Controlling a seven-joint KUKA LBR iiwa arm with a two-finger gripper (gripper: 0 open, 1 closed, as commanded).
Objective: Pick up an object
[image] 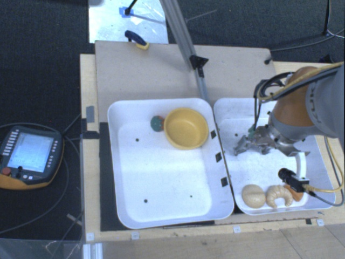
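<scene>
Bread roll (253, 196) and a curved pastry (279, 196) sit side by side, touching, at the front of the right bin (237, 112). The gripper (249, 144) hangs over the bin's bare middle w/ its fingers apart and nothing btwn them. So it's the reach step, no grab yet. Next it prob needs to go toward the front, over one food, drop down, then squeeze. A yellow bowl (186, 128) and small green ball (157, 123) are in the left bin (161, 198).

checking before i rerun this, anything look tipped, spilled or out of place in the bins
Nothing stands out. The yellow bowl sits upright in the left bin with a small green object touching it. The right bin holds a roll and croissant, both intact.
</scene>
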